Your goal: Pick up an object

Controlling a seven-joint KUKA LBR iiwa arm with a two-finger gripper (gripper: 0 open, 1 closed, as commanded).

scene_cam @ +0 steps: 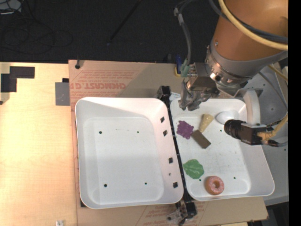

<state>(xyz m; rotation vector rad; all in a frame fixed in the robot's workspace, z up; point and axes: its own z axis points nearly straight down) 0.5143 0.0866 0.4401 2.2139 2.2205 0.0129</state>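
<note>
the gripper (190,102) hangs over the upper left corner of the right bin (235,159), close to the dividing wall it shares with the left bin (122,159), and the broad orange band of the arm (249,13) looms above it. from this slant it cannot be told whether the tool is wide or narrow, and nothing is seen held in it. the candidates for the pick all lie in the right bin: a purple cluster (185,129) just below the gripper, a cream cone (206,122) beside that, a brown block (201,139) touching or nearly touching the purple cluster's lower edge, a green leaf (193,168) further down near the divider, and a pink doughnut (214,185) near the bottom rim. the gripper's place probably makes the purple cluster or the cone the likeliest target, being nearest. the crowding of those three pieces is a risk: a descent there could nudge a neighbour, while the doughnut lies apart and looks easier.
</note>
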